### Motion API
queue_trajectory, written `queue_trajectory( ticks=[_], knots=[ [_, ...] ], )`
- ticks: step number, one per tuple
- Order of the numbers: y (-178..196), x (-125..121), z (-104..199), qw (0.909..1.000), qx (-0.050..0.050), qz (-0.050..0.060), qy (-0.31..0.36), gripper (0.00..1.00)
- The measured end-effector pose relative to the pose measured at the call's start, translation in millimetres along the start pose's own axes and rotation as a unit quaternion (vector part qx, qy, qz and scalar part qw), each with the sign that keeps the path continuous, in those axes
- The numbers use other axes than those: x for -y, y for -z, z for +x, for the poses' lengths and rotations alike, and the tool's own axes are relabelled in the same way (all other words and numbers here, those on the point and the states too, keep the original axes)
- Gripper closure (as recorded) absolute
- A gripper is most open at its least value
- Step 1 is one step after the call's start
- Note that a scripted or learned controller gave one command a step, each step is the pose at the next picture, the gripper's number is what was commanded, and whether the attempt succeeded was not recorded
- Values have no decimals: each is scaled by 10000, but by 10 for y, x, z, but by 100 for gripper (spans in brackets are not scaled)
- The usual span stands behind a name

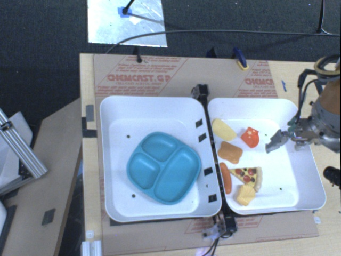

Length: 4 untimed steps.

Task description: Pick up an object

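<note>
- Near edge of right bin (pixel 309 199): yellow cheese wedge (pixel 245 194), touching pizza slice (pixel 248 175) just behind it.
- Red-orange sausage (pixel 226 177) along right bin's left wall, beside pizza slice.
- Further back: orange bread-like piece (pixel 230 152), then red pepper-like toy (pixel 250 137), then pale yellow piece (pixel 224 129) near far-left corner.
- Gripper (pixel 279 141) over right half of right bin, just right of red toy, not touching it; nothing between fingers; spread or pressed together, cannot tell.
- Left bin (pixel 120 111): blue divided plate (pixel 164 167) toward near-centre, tilted diagonal.
- Beyond bins: cardboard sheet (pixel 144 73) under both, blue clamp (pixel 241 57) at far edge.
</note>
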State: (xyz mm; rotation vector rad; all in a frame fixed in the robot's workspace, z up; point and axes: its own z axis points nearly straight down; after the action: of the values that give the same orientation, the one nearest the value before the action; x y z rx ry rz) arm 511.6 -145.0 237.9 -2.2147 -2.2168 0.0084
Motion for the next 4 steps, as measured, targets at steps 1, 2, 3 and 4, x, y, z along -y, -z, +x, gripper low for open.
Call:
queue_trajectory(
  ticks=[1, 2, 3, 4],
  knots=[
    [53, -23, 3, 10000, 11, -53, 15, 0],
    [-501, -91, -71, 10000, 6, -34, 1, 0],
    [-929, -138, -73, 10000, 6, -37, 3, 0],
    [-1471, -94, -145, 10000, 10, -68, -12, 0]
  ],
)
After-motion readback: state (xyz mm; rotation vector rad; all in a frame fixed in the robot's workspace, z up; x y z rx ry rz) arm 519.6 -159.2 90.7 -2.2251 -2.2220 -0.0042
